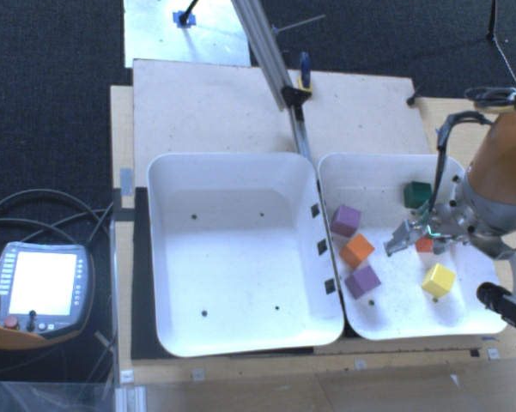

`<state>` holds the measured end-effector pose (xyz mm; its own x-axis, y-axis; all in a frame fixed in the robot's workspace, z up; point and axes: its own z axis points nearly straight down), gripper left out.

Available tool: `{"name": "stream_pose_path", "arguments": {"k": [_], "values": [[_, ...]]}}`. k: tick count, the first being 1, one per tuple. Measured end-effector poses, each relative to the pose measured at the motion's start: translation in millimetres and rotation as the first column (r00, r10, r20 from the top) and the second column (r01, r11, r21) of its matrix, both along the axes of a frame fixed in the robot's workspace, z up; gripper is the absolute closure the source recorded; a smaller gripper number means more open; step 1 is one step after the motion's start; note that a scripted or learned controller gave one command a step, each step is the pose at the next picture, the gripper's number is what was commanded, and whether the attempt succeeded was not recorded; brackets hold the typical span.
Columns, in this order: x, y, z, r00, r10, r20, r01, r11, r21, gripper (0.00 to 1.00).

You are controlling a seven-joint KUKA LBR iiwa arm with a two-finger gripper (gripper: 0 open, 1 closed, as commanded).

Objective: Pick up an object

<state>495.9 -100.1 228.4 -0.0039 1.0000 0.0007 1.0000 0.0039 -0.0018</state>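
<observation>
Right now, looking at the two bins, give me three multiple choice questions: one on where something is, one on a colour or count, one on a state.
1. In which bin do the blocks lie?
A. the left bin
B. the right bin
C. both bins

2. How many purple blocks are there?
A. one
B. two
C. four

3. Where is the pincer?
A. parked outside both bins
B. low over the right bin, beside the red block
C. over the left bin

Answers:
1. B: every block sits in the right bin; the left bin has none.
2. B: one purple block lies above the orange block, and a second purple block lies below it.
3. B: the pincer hangs inside the right bin, with the red block just beside it, the green block above and the yellow block below.
</observation>
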Motion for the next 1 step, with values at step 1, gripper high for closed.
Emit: {"name": "stream_pose_path", "arguments": {"k": [1], "values": [[0.8,-0.1,1.6,1.000,-0.001,0.004,0.001,1.000,0.000,0.00]]}}
